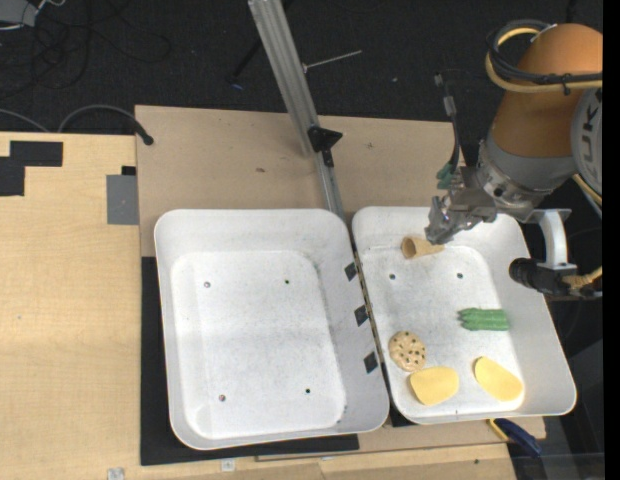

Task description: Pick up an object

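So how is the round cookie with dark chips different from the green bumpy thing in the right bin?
The round tan cookie with dark chips is a flat disc, while the green bumpy toy vegetable is long and narrow. The cookie is light brown with dark spots; the green one is a single bright colour. The cookie lies near the bin's left wall, the green one nearer its right side. Both rest loose on the floor of the right white bin, apart from the gripper.

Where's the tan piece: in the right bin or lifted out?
In. The tan piece lies on the right bin floor near its far rim, gripper right above.
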{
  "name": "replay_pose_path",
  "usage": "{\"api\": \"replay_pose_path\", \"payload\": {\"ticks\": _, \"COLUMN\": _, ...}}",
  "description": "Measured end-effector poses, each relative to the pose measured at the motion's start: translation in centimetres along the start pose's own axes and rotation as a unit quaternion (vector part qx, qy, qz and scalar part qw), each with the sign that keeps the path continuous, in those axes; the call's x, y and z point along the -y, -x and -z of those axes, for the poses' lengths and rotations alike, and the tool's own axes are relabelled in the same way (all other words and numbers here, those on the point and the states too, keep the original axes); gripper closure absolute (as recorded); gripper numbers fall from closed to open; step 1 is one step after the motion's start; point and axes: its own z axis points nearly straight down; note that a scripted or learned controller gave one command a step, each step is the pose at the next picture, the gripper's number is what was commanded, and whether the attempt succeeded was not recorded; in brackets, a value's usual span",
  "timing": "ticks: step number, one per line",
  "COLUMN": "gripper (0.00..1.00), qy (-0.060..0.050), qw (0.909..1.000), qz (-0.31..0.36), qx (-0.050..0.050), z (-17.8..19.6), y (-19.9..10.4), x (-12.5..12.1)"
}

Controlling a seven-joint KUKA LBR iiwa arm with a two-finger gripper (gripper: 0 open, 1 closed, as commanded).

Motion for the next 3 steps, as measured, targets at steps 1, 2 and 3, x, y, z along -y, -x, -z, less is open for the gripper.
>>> {"api": "replay_pose_path", "payload": {"ticks": 1, "gripper": 1.0, "qy": 0.0, "qw": 1.0, "qz": 0.0, "qx": 0.0, "z": 0.1, "y": -5.0, "x": 2.0}}
{"api": "replay_pose_path", "payload": {"ticks": 2, "gripper": 1.0, "qy": 0.0, "qw": 1.0, "qz": 0.0, "qx": 0.0, "z": -0.2, "y": -9.5, "x": 3.4}}
{"api": "replay_pose_path", "payload": {"ticks": 3, "gripper": 1.0, "qy": -0.001, "qw": 1.0, "qz": 0.0, "qx": 0.0, "z": -2.9, "y": -14.2, "x": 5.4}}
